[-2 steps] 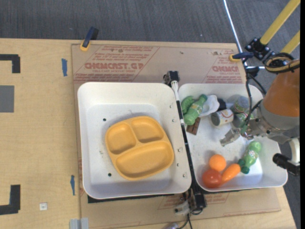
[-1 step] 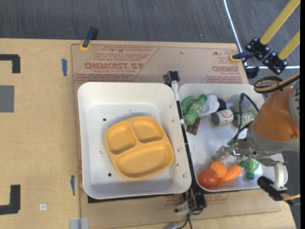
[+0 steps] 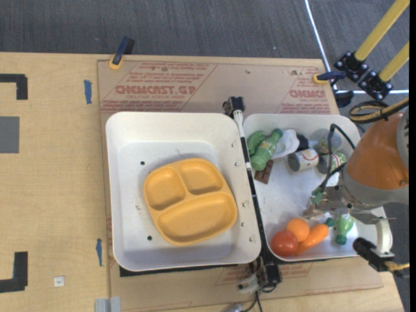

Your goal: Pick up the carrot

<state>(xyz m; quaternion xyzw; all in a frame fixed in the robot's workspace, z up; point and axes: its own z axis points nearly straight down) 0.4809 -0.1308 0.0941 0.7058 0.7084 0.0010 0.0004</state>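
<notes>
The carrot [image 3: 314, 235] lies in the right bin [image 3: 286, 194], close to its near edge and toward the near right corner, slanting up to the right. Its thick end touches an orange [image 3: 298, 228], with a tomato [image 3: 284, 242] just beside that, and a small green bottle [image 3: 342, 229] stands at its thin end. The gripper [image 3: 323, 201] hangs over the bin just behind the carrot; whether it is wide or narrow cannot be told, since the wrist hides it. Nothing is seen held.

The carrot looks like a toy of moulded plastic (so probably light, stiff and rather slick), and its taper may let it squirt out of a pinch. The best hold seems to be across the middle of its length, clear of the orange. The left bin [image 3: 123, 174] carries a yellow divided plate [image 3: 190, 201].
</notes>
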